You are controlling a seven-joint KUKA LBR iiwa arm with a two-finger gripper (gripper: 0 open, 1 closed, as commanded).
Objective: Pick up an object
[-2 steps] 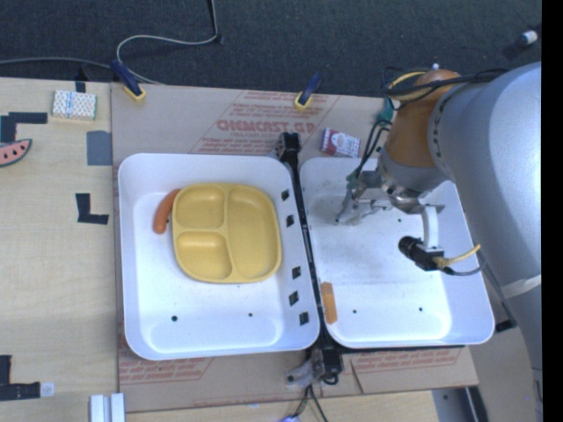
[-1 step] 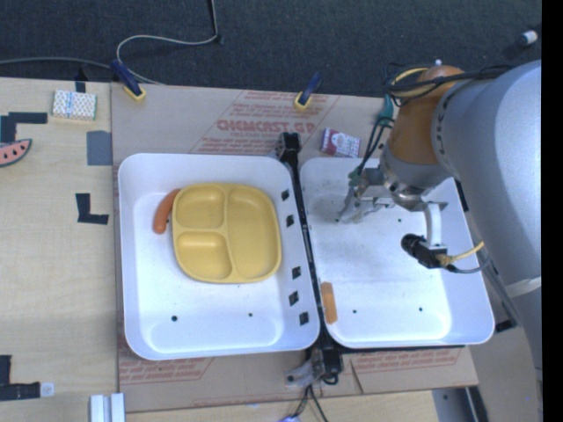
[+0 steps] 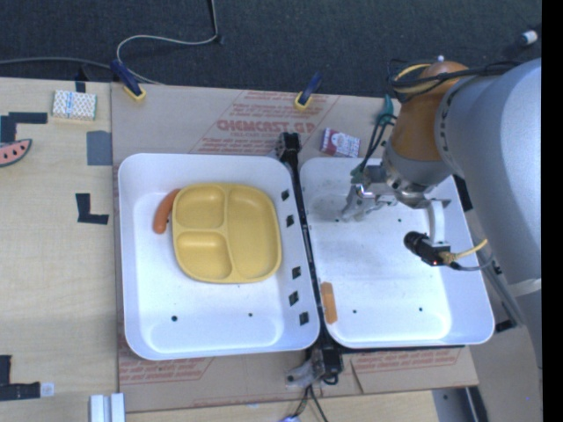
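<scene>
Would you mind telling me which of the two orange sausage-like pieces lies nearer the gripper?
The one in the right bin, at its lower left edge. It shares that bin with the gripper; the other piece lies in the left bin, beside the yellow plate.

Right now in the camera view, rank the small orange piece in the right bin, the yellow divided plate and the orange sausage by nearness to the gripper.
From the gripper:
1. Small orange piece, right bin's lower left edge.
2. Yellow divided plate, left bin.
3. Orange sausage, beyond the plate's left rim.
</scene>
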